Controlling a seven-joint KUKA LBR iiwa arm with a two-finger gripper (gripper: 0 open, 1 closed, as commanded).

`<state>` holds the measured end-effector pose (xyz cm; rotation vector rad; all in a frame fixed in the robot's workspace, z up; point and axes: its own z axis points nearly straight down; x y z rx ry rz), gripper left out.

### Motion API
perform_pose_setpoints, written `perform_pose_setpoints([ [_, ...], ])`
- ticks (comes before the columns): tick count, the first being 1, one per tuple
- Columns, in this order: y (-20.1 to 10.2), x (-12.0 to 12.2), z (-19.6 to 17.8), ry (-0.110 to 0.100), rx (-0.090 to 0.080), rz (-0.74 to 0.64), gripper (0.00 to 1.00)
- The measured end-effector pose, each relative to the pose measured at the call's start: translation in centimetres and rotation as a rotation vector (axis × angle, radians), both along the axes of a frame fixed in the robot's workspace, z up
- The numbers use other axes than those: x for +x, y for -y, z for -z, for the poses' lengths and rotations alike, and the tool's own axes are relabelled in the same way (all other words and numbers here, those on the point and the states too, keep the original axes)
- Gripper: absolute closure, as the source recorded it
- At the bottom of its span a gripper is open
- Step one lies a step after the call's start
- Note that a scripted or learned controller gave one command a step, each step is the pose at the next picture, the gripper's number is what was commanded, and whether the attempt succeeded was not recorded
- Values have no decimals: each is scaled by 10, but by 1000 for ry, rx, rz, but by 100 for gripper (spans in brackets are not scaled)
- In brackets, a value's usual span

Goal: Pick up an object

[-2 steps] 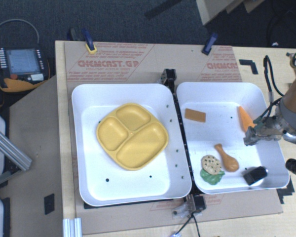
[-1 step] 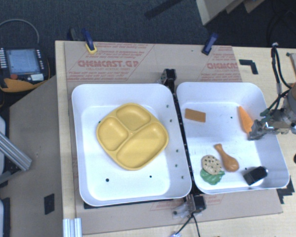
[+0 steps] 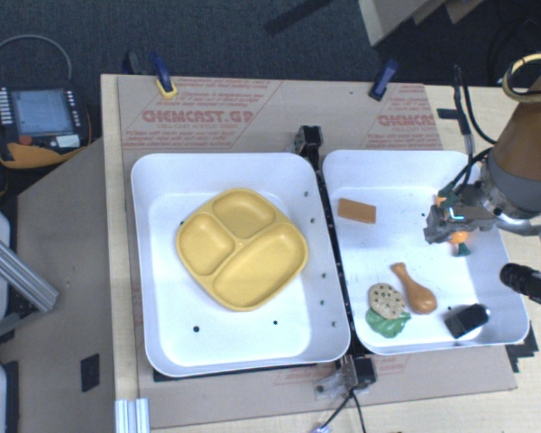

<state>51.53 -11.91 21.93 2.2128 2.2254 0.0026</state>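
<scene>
My gripper (image 3: 451, 225) hangs low over the right side of the right bin (image 3: 388, 171), at the end of the grey arm with its orange band. A small orange and teal object (image 3: 461, 242) peeks out just beneath it; whether it is gripped is hidden. Further left in that bin lies a tan rectangular block (image 3: 356, 211). Nearer the front lie a brown drumstick (image 3: 414, 289), a speckled cookie (image 3: 386, 299) resting on a green piece (image 3: 389, 324), and a black object (image 3: 466, 319) by the front right corner.
The left bin (image 3: 158, 242) holds a yellow divided plate (image 3: 242, 247). A black clamp (image 3: 308, 139) sits between the bins at the back. Cables run along the bench's right side near the arm.
</scene>
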Motion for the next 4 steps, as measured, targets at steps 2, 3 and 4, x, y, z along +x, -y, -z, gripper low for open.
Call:
perform_pose_setpoints([
  [2,-94,16,-7,-4,1,3,100],
  [3,-143,27,3,-2,1,5,100],
  [4,-197,39,-10,0,2,0,100],
])
